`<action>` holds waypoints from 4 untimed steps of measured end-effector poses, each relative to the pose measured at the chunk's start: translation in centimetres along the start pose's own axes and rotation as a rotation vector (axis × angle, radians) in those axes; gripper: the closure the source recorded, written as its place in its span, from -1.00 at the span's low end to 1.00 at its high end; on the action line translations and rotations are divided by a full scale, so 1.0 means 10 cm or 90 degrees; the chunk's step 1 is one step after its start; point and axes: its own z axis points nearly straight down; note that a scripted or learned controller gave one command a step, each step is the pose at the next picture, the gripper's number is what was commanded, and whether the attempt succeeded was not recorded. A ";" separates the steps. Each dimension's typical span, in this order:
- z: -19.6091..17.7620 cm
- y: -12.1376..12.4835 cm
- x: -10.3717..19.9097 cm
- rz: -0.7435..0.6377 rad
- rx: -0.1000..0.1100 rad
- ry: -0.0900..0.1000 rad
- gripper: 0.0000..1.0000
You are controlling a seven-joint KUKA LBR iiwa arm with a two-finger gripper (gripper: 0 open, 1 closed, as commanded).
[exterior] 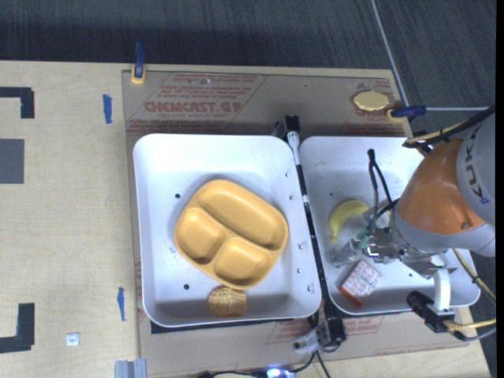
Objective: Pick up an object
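The likeliest target was the banana (346, 213), which lay in the right bin (331, 157) toward its left wall, its yellow curve partly covered by the wrist. Just below it sat a small red-and-white carton (362, 279), tilted, close to the bin's near edge. Between the two lay something pale and glassy (too small to name).

The gripper (364, 245) hung low over that cluster, reached in from the right under the orange band of the arm (441, 195). Its tip was lost among cables and clutter, so whether the claw was spread, closed, or gripping anything could not be told; nothing was seen between its tips. Judging by the low pose over the banana's lower end, a grab seemed in hand rather than finished.

The left bin (153, 164) held a yellow three-part tray (230, 231) lying flat, taking most of the floor, with a small tan woven ball (227, 300) touching its near edge against the front wall. Both bins rested on a cardboard sheet (197, 101) atop the wooden bench (63, 211), a gold disc (371, 101) lying beyond the right bin
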 end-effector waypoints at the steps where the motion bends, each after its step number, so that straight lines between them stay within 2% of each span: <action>1: 0.00 0.00 0.00 0.000 0.000 0.000 -1.00; 4: 0.00 0.00 0.02 0.000 -0.001 0.000 -1.00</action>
